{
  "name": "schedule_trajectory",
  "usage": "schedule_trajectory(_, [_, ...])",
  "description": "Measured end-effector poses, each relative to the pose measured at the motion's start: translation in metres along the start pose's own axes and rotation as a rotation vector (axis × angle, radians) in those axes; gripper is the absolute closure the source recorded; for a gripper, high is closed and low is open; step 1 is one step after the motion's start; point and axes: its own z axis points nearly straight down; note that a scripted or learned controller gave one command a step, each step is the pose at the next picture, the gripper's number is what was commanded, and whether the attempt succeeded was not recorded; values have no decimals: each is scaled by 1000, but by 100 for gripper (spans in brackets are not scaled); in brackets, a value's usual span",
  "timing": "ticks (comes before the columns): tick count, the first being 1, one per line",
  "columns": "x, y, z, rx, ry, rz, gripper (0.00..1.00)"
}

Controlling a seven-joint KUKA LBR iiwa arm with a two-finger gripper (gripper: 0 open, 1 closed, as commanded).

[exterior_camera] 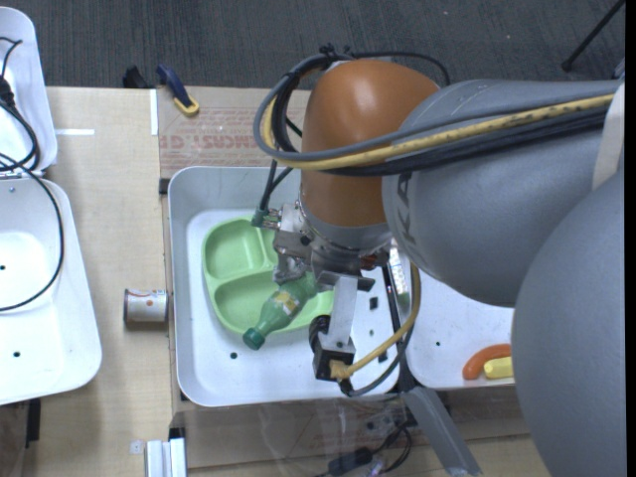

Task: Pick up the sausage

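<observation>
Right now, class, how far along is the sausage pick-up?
Done: nothing visible. In hand: the gripper hangs over the green tray, by the bottle. Left: everything; the orange piece, likely the sausage, lies in the neighbouring bin.

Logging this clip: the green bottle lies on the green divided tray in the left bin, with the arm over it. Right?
Not quite. The camera view shows the green bottle on the green divided tray in the right bin, not the left; the arm does reach over it.
</observation>
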Motion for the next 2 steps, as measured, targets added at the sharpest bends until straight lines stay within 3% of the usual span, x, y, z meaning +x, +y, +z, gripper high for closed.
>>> schedule_trajectory(1, [-1, 0, -7, 4, -6, -2, 100])
schedule_trajectory(2, [22, -5, -9, -7, 11, 0, 100])
